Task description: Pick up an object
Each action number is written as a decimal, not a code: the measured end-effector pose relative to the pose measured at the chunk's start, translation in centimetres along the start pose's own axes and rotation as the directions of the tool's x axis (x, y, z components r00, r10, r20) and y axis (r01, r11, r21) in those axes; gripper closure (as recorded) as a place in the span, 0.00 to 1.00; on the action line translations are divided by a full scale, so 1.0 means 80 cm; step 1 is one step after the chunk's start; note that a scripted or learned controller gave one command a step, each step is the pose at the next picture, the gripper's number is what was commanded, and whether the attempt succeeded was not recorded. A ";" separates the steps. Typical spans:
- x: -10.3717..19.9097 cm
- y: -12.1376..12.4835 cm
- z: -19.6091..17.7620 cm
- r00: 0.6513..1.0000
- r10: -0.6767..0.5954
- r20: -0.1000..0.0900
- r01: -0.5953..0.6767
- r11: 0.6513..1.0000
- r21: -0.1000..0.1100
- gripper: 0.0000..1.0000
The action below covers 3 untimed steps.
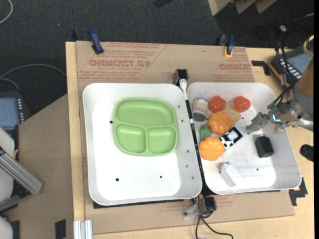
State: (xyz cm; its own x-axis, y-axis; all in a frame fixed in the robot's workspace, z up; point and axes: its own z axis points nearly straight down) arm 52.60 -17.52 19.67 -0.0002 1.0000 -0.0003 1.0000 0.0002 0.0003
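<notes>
The right bin (284, 178) holds several small things. Two red balls (217, 103) (241, 103) lie at its back, with a small tin can (200, 108) to their left. Two orange fruit-like pieces (220, 122) (211, 148), a green piece (205, 132) and a black-and-white block (231, 137) cluster along the left side. A white block (229, 174) lies near the front. My gripper (259, 135) hangs over the right half of this bin, open, with nothing between its fingers. It is to the right of the cluster and apart from it.
The left bin (99, 173) holds a green divided plate (146, 126). A black divider rail (190, 123) runs between the bins. The arm (301, 101) enters from the right edge. Blue and yellow clamps (94, 40) sit at the board's back edge.
</notes>
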 end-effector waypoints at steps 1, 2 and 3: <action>0.048 -0.062 0.147 1.000 0.001 -0.004 -0.001 1.000 0.008 0.00; -0.029 -0.043 0.139 1.000 -0.015 -0.024 0.015 1.000 0.006 0.00; -0.038 -0.042 0.125 1.000 -0.008 -0.008 0.008 1.000 -0.003 1.00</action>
State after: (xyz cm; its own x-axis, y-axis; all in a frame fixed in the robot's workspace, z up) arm 49.22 -20.55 9.68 -0.0081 0.9999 0.0081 1.0000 0.0081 0.0034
